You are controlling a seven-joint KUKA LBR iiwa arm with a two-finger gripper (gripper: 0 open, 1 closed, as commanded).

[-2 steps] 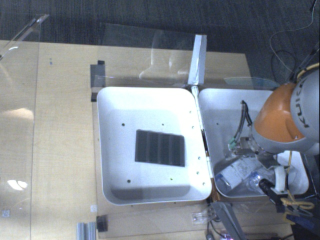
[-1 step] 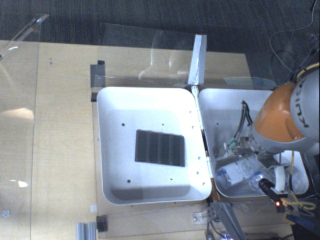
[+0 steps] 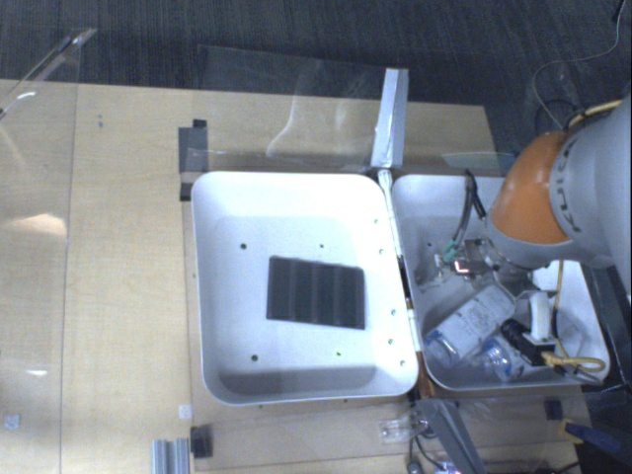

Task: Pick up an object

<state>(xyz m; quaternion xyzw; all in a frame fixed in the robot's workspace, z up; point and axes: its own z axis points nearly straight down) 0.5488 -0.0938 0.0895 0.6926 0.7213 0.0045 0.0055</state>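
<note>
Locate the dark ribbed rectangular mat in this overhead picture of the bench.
The dark ribbed rectangular mat lies flat near the middle of the left white bin in the camera view, apart from the clutter in the right white bin.

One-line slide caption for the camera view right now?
KUKA arm reaches over the right bin, cluttered with mixed items including a white packet; the left bin holds a dark ribbed pad.
</note>
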